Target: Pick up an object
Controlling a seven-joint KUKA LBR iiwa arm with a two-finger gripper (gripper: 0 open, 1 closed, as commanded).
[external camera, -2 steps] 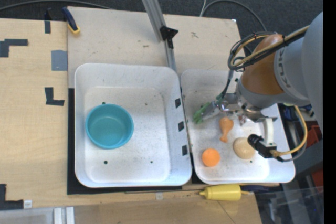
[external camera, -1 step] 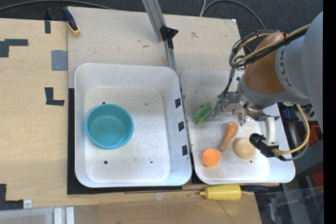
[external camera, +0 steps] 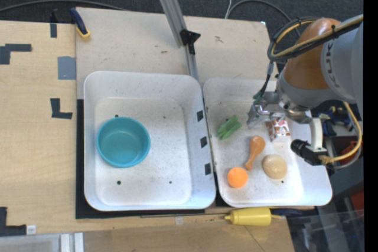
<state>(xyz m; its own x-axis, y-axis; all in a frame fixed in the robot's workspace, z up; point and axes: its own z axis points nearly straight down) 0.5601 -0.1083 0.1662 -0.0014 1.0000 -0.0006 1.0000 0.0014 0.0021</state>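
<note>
Yellow bottle [external camera: 251, 217] sits on the tabletop's [external camera: 35, 68] front edge; green piece [external camera: 228, 127] lies just left of the tool [external camera: 257, 113], can't tell its state.

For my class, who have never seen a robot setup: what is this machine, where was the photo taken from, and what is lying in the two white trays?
One camera looks down at a slant from above the bench. The grey arm with the orange band is a robot, reaching in from the right. Its claw hangs over the right bin, near a green piece. That bin also holds an orange ball, a drumstick-shaped toy, a beige ball and a small red-and-white packet. The left bin holds a blue bowl. A yellow bottle lies on the bench's front edge.
</note>
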